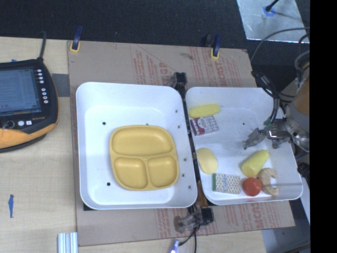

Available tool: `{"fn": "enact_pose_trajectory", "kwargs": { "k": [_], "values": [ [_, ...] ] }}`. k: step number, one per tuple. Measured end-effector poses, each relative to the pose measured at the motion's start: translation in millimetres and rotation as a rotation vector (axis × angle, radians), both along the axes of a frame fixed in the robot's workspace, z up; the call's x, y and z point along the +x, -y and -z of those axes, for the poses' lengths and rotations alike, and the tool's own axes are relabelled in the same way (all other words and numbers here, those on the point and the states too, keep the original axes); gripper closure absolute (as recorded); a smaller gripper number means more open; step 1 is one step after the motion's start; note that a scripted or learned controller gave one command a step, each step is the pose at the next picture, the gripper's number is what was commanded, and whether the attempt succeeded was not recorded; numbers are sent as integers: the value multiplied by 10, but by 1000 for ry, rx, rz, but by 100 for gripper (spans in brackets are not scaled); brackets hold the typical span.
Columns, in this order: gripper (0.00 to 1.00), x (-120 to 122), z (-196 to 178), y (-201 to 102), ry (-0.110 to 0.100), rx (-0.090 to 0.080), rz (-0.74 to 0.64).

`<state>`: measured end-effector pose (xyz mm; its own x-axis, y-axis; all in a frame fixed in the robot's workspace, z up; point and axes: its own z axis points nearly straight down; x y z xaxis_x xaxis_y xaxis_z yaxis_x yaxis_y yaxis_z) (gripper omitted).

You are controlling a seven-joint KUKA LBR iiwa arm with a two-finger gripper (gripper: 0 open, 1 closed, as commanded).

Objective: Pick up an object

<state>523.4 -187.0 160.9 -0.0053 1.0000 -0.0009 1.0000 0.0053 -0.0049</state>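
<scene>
Two shallow white bins sit side by side on a sheet of cardboard in the middle of the frame. The left bin holds a yellow three-compartment tray lying flat near its centre. The right bin carries the loose items: a corn cob at its upper left, a small red-and-white packet just below that, a pale yellow lemon-like piece against the left wall, a speckled green-edged card at the lower left, a red tomato beside it, a yellow oblong piece just above the tomato, and a tan pastry-like piece touching the tomato's right side. The gripper reaches in from the right edge of the frame and hangs low over the bare floor in the right half of this bin, just above the yellow oblong piece; its fingers are spread apart with nothing between them. A handheld control pendant lies at the far left of the frame.
</scene>
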Motion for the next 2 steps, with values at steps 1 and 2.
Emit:
{"fn": "enact_pose_trajectory", "kwargs": {
  "k": [1, 2],
  "values": [
    [0, -307, 550, -152, 16, -10, 2],
    [100, -248, 396, -136, 33, -16, -3]
  ]
}}
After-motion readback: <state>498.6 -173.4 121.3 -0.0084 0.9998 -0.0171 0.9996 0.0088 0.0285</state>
